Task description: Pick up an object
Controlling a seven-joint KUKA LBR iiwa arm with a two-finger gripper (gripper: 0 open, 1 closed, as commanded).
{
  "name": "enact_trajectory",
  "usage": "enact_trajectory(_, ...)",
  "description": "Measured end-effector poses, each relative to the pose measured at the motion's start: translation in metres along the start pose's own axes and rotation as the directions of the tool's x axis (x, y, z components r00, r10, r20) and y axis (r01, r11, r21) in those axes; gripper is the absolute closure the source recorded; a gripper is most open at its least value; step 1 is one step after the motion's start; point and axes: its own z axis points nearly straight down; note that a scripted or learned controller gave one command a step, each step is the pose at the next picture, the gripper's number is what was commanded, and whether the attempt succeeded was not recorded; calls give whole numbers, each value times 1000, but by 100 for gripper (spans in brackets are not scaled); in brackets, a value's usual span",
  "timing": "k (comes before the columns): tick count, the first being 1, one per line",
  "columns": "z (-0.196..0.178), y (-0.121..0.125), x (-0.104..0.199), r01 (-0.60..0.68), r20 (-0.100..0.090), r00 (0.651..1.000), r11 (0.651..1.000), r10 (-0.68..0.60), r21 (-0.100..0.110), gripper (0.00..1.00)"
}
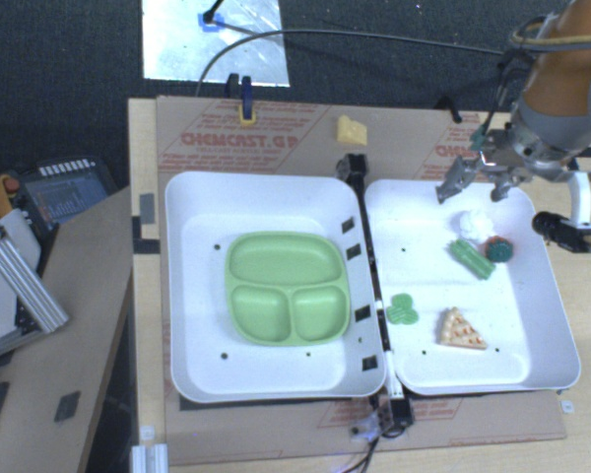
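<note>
- Two white bins: left bin (192, 264), right bin (532, 343).
- One green divided tray (286, 289), left bin.
- Right bin: white lump (473, 223), green stick (470, 259), dark ball (500, 250), green blob (402, 309), pizza slice (460, 329).
- One pincer (473, 189), upper right, spread, empty.

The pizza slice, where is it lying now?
The pizza slice lies in the right bin, near its front edge, right of the small green piece.
</note>
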Motion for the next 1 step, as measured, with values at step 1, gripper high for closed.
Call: enact_trajectory(1,-8,2,0,2,1,1000,1000,-2,-12,0)
